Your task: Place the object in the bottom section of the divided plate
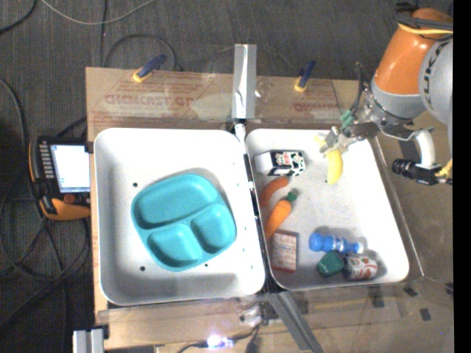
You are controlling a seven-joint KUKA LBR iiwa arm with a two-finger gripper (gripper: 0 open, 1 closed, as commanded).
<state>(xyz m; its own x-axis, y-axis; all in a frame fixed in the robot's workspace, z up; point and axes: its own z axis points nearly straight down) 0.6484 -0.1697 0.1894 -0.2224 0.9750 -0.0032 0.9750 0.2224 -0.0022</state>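
While I watch from above, nearest me along the front of the right bin (394,219) lie a red can (362,268), a green bottle (330,265) and a blue bottle (333,243), bunched together, with a small brown packet (284,249) to their left. Beyond the packet a carrot (280,212) lies slantwise near the divider, and past it a black-and-white carton (286,162) sits toward the back wall. In the left bin (110,168) the blue divided plate (184,219) rests tilted at a diagonal, its large section toward the back and its two small sections toward the front; nothing lies on it. Farther back in the right bin I see the banana (334,166), well apart from the plate, lying on the bin floor with its upper end right under the pincer (340,136). I cannot tell whether the pincer is spread or pressed together, nor whether it touches the banana. Behind it the arm's orange band (403,61) rises at the right, over the desk's (184,98) far edge.
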